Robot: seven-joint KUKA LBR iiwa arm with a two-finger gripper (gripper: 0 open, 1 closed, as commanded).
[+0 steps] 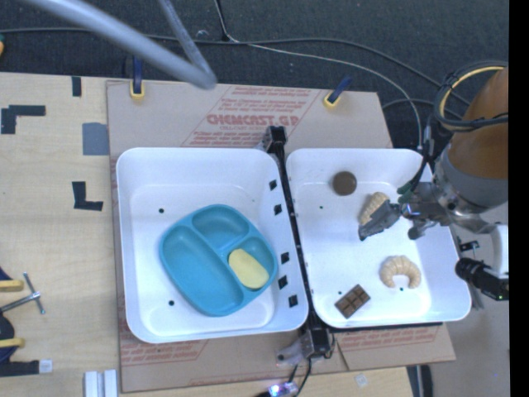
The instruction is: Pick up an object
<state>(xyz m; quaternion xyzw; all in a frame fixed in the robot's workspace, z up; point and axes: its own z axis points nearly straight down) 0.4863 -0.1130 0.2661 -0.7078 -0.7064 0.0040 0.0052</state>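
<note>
Now we see the claw [382, 222] in the right bin [318, 246], touching a tan pastry [372, 206]. We cannot tell whether it grips. A croissant [400, 271] lies nearby.

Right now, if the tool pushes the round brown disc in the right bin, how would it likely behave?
The round brown disc lies flat, so it would probably slide, not roll. It looks small and likely light. The smooth right bin floor would offer little grip.

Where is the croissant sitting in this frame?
The croissant lies in the right bin, toward its lower right part. The chocolate piece is down-left of it, and the tool is up-left of it.
</note>
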